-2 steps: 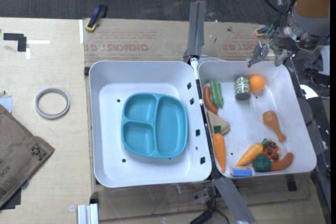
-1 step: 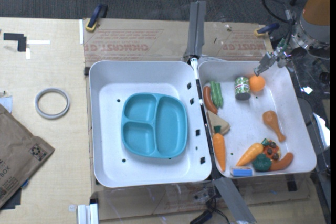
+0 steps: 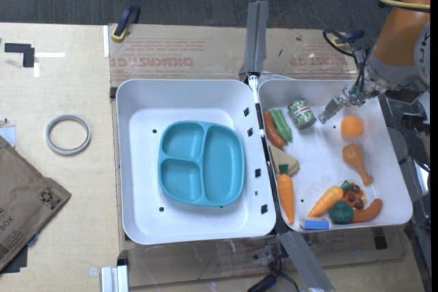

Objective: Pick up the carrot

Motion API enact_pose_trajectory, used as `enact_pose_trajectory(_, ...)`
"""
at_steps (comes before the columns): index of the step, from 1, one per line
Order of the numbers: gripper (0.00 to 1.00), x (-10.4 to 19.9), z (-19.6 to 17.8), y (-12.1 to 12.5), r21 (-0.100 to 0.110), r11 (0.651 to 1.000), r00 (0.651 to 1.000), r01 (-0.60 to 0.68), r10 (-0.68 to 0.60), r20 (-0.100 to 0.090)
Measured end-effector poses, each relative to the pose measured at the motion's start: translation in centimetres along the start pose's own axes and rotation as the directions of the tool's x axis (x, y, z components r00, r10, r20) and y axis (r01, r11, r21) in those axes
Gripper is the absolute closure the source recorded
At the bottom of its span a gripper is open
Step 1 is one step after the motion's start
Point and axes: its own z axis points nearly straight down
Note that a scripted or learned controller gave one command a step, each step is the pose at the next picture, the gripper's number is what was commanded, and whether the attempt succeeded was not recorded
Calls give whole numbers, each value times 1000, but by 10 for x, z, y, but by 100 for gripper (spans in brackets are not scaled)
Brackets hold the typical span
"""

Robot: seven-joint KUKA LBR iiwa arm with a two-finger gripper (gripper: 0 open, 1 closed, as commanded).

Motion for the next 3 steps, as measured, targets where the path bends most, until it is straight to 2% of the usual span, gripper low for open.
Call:
enact_pose_trajectory(1,0,2,13,-45,1,996,996,-88,88,-4)
enact_pose_trajectory(2,100,1,3,-45,-1,996,996,-91,91,0)
enact_pose_trajectory(3,100,61,-95,34,1,989,989,-146,146,-1)
